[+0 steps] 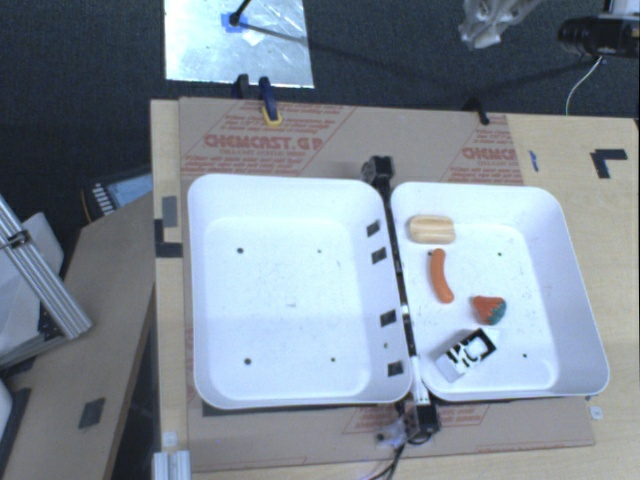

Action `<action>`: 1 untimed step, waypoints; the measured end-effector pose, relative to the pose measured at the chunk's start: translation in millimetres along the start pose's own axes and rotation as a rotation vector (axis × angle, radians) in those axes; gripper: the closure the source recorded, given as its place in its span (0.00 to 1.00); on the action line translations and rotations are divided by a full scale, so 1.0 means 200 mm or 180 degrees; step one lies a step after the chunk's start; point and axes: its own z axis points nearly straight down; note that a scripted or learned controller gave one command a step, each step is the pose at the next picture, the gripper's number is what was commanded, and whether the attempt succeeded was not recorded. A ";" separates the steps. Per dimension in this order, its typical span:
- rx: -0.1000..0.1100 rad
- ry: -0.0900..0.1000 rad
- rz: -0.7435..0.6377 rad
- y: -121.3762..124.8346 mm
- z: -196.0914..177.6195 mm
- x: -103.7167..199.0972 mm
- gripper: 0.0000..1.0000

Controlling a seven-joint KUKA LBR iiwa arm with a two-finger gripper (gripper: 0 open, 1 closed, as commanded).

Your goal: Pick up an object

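Observation:
In the right bin [560,268] lie a tan bread roll [431,230], an orange sausage [441,275], a small red and green strawberry-like piece [489,310] and a black-and-white box [466,353] near the front left corner. My gripper [487,20] hangs high at the top right of the camera view, well above and behind the right bin, with nothing seen between its fingers.
The left bin [210,268] stands beside the right one, joined by a black hinged divider [395,288]. A shiny metal sheet [237,26] lies on the dark floor behind the bench. Aluminium framing [35,278] stands at the left.

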 end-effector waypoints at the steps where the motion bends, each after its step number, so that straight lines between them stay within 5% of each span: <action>1: -0.0001 0.0003 -0.0014 0.00 0.00 -0.20 1.00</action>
